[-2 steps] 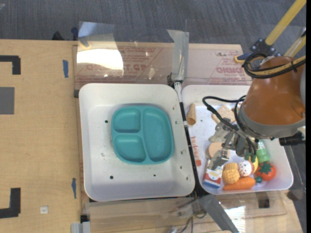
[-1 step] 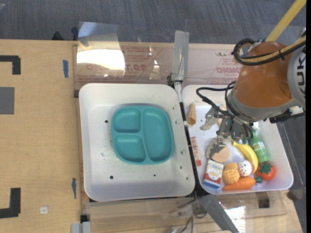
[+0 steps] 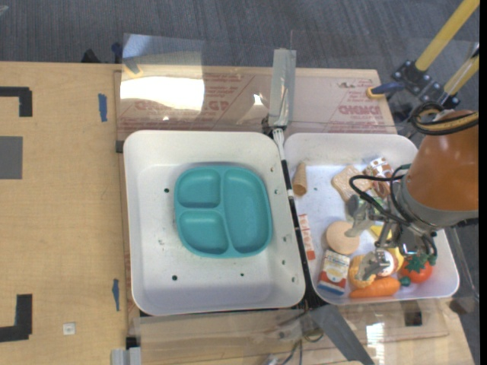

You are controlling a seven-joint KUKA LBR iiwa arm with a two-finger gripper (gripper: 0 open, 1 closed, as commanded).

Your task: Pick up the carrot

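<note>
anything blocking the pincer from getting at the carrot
Nothing visible stands between them. The pincer hangs right over the carrot at the right bin's near edge. Close neighbours crowd it: a small carton on the left, a red toy on the right.

We see the bench bearing two white bins, left bin at nine o'clock, right bin at three.

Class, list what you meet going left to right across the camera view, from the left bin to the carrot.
Left bin → teal divided plate → ice-cream cone → small carton → carrot.
</note>
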